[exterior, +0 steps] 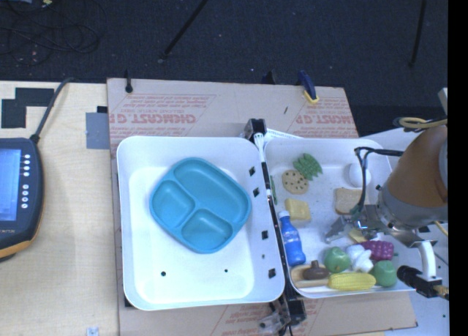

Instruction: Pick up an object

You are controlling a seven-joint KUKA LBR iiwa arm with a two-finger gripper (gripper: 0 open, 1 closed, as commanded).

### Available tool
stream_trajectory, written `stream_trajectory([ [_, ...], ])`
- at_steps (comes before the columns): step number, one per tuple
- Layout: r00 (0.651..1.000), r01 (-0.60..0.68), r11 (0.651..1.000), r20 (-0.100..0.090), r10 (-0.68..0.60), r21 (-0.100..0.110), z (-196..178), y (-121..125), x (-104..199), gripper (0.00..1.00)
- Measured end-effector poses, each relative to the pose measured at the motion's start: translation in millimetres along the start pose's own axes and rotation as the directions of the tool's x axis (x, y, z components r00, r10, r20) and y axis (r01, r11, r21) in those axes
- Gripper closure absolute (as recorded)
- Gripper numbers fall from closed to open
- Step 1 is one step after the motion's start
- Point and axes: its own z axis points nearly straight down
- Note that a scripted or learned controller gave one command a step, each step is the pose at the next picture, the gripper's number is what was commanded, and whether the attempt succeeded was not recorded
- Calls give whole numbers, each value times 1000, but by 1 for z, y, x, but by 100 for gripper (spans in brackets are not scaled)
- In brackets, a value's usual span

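Observation:
The right bin [333,153] holds several toy foods: a green leafy piece [308,165], a cookie [294,179], a yellow block [297,210], a blue bottle [291,239], a toast slice [346,198], a white egg [355,173], a green apple [336,259], purple grapes [378,249] and a corn cob [352,280]. My gripper [345,226] is low in this bin, just below the toast and above the apple. Its grey fingers [335,231] stand open, and I see nothing held between them.
The left bin [139,269] carries a blue divided plate [199,204]. A brown piece [315,272] and a green ball [385,274] lie along the right bin's front wall. The arm's body [423,177] covers the bin's right side. A handheld pendant [16,187] sits far left.

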Motion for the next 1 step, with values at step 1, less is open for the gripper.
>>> stream_trajectory([
  [1,1000,-4,1000,1,4,-4,-13,1,-2,100],
])
